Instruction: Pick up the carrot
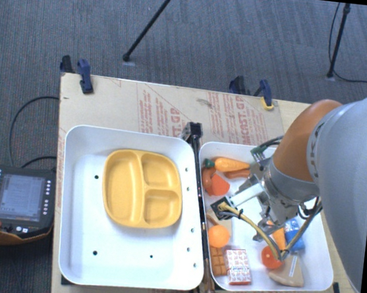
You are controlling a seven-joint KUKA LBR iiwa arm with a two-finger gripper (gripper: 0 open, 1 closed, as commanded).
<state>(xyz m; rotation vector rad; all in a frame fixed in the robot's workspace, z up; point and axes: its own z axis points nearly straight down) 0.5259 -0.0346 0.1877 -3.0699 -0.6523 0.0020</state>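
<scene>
Lying at the back of the right bin (322, 276), the carrot (232, 164) sits apart from the gripper (251, 204), which hangs over the bin's middle; I cannot tell its jaw state. Crowding toys, an orange ball (219, 236) among them, risk a wrong grab.

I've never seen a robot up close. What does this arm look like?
The arm is a thick, rounded grey tube with an orange band above a grey ringed wrist. Thin cables, one yellow, loop around the dark claw at its end.
</scene>
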